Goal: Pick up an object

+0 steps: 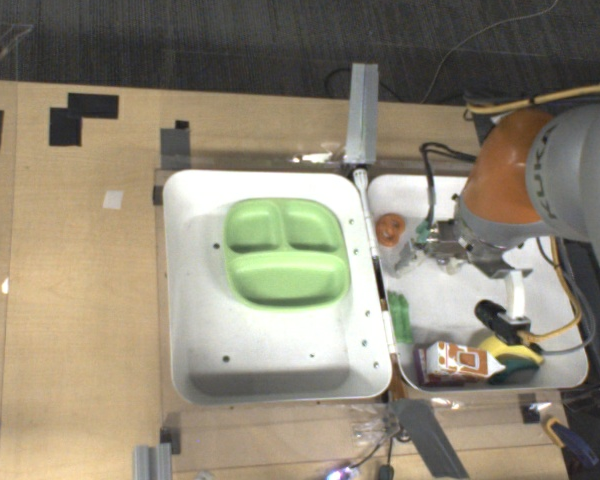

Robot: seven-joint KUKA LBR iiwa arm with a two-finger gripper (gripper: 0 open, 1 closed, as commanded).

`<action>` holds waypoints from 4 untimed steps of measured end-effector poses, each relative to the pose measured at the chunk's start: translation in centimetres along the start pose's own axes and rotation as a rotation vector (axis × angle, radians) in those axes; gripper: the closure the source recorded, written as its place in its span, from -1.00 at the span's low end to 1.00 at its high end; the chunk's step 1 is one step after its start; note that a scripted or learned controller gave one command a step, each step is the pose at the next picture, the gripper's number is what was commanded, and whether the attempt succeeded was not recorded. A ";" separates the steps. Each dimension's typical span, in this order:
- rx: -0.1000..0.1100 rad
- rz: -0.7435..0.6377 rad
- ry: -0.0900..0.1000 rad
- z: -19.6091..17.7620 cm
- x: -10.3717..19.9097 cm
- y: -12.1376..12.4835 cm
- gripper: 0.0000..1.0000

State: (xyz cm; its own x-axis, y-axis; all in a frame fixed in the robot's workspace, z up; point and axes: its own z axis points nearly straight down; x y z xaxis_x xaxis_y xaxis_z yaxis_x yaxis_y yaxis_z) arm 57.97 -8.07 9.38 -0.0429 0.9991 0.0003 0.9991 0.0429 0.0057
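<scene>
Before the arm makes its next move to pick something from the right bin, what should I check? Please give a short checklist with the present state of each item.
1. Gripper is over the right bin: ok.
2. Object between the fingers: cannot tell.
3. A target lies near: the small orange-brown object sits just beside the gripper: ok.
4. Other candidates stay reachable: green item by the left wall, carton at the near edge: ok.
5. Green divided tray lies in the left bin, away from the arm: ok.

A pale green divided tray [284,251] sits in a white bin [195,298], while the other white bin [555,298] holds an orange-brown ball [390,229], a brown-and-white carton [458,363] and a yellow item [510,351]
</scene>
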 end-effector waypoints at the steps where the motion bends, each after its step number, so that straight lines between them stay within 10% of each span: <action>1: -0.002 -0.262 -0.001 -4.0 -1.2 5.8 -1.00; 2: 0.001 -0.017 -0.001 -4.3 -3.0 1.4 -1.00; 3: 0.002 0.026 0.000 -0.1 -0.4 4.0 -1.00; 4: -0.012 -0.132 -0.002 0.2 -1.3 -0.7 -1.00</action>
State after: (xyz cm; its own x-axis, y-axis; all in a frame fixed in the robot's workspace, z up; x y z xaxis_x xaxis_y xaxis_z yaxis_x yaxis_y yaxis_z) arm 57.37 -9.38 9.19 -0.1741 0.9847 -0.0035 0.9846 0.1742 0.0177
